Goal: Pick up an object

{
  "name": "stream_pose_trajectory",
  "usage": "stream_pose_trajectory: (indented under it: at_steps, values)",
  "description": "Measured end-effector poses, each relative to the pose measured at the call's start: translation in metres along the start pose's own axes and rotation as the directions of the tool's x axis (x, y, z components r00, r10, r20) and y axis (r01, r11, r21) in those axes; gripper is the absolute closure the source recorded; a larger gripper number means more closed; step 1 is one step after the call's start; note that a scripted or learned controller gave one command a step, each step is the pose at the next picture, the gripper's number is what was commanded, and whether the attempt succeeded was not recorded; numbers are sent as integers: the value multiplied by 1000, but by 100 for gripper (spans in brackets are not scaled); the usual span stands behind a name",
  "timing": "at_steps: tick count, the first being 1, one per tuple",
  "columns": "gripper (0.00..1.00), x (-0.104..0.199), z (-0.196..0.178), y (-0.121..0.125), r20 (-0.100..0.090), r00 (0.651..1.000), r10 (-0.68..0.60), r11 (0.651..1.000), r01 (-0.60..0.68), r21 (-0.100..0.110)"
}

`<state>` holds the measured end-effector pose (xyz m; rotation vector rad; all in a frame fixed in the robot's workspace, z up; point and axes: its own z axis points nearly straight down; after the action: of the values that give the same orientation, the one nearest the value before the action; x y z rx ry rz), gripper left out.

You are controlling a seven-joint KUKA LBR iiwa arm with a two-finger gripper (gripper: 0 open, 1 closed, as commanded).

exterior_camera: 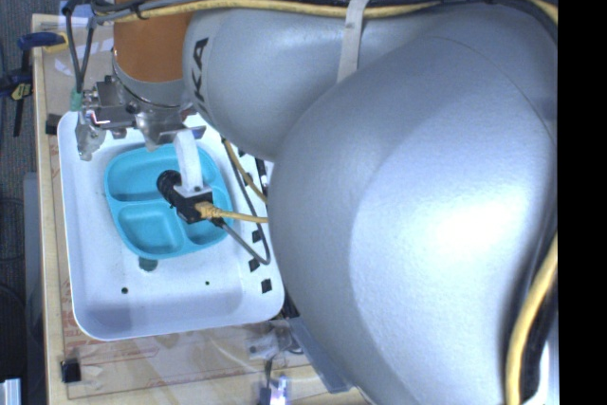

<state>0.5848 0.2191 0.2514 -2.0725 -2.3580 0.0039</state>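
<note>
Grey arm point(427, 204) right of tray point(152, 228), gripper point(152, 136) over tray's far edge, claw state impossible to tell; likely risk: slipping off thin rim, shallow walls giving poor purchase.

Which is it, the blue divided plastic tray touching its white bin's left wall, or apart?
Apart: the camera view shows bare white floor between the blue divided plastic tray and the white bin's left wall.

bin point(161, 303) rt edge behind arm point(427, 204), tray point(152, 228) part-hid
</note>
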Motion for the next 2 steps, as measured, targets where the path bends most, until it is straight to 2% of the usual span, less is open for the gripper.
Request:
stream_pose_trajectory:
  at_steps: [1,2]
  values:
    - [0,-43,8,4,0,1000,-14,1000,14,3]
    - [0,0,-43,-36,0,999,39,999,-39,0]
